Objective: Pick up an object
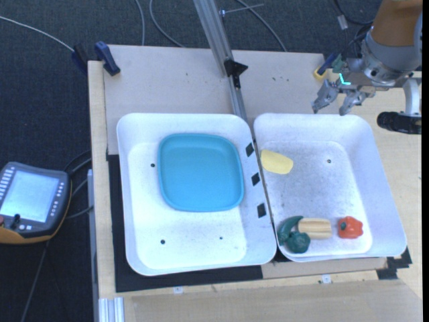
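Observation:
My gripper (336, 104) hangs open above the far rim of the right bin (375, 153), nothing between its fingers. In that bin a yellow lemon-shaped piece (276, 162) lies near the left wall. Along the near edge sit a dark green vegetable (293, 234), a tan bread-like stick (315, 228) and a red tomato-like piece (349, 227), close together. All of these lie well below and to the near side of the gripper.
The left bin (137, 200) holds a blue square plate (200, 172). A metal pole (218, 39) slants down to the gap between the bins. A teach pendant (30, 200) lies off the bench at left; cables run across the floor behind.

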Controlling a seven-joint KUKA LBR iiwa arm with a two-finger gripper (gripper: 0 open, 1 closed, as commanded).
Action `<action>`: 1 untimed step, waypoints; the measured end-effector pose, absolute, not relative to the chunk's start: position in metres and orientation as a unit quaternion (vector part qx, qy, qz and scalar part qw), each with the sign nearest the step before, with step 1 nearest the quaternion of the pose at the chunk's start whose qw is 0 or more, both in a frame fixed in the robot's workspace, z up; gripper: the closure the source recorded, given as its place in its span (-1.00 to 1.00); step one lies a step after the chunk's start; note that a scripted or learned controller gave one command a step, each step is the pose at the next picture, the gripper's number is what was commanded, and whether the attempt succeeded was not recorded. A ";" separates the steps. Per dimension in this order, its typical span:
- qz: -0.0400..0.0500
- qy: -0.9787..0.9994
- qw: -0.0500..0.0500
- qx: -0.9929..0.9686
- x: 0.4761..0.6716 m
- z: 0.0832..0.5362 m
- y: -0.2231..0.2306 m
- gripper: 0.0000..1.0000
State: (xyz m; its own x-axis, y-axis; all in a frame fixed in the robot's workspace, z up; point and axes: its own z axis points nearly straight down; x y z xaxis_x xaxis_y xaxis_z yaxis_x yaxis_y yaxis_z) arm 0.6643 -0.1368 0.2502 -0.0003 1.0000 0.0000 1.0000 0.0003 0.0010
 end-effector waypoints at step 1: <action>0.000 0.707 0.000 0.707 0.664 0.250 -0.137 -1.00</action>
State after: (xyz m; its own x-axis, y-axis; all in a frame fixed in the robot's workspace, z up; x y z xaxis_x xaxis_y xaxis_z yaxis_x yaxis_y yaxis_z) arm 0.6642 -0.1368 0.2501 -0.0003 1.0000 0.0000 1.0000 0.0003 0.0009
